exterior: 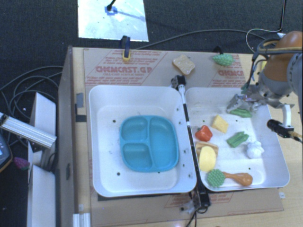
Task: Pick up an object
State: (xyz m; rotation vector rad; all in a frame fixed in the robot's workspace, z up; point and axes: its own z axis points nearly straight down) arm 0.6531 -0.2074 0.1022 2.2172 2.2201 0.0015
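Toy food filled the right bin (279, 171) as the gripper (242, 104) hung low over that bin's far edge, directly above a green pod-shaped piece (240, 112) lying near the far right corner. Whether the piece was between the fingers or merely beneath them could not be told from the overhead camera, nor could the spread of the fingers be made out against the clutter of metal there.

Toward the bin's middle lay a yellow wedge (219, 124), a red pepper-like piece (204, 133) near the dividing wall, a second green piece (237, 139) and a small white object (254, 149) near the right edge. Along the near edge sat a pale yellow item (207, 159), a green knobbly ball (216, 178) and an orange drumstick shape (238, 178). The left bin (106, 103) held a blue divided plate (149, 143). A slice of toy bread (183, 64) and another green knobbly piece (223, 59) rested on the bench (142, 65) beyond the bins.

The risks appeared plain: the green pod was thin and flat, so fingers closing a little high would likely slide over it and come up empty. Its place close to the bin's far wall also left little room, and a finger catching the rim could push the piece aside or jolt the bin.
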